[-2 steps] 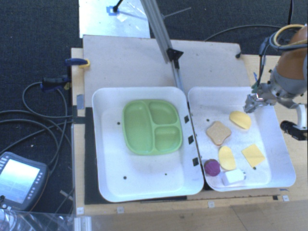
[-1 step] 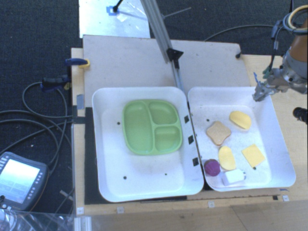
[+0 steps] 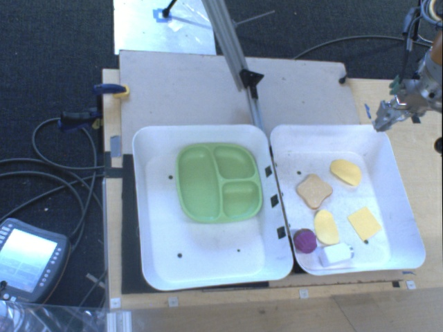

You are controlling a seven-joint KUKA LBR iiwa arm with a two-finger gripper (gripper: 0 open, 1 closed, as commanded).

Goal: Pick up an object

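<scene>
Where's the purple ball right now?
The purple ball lies in the right bin, at its near left corner, beside the yellow oval piece and just left of the white block.

A green divided plate (image 3: 219, 182), a purple ball (image 3: 305, 240), a yellow square (image 3: 364, 223).

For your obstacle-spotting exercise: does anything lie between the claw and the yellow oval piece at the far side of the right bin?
Nothing visible does. The claw hangs above the right bin's far right corner, and bare white floor separates it from the yellow oval piece.
</scene>
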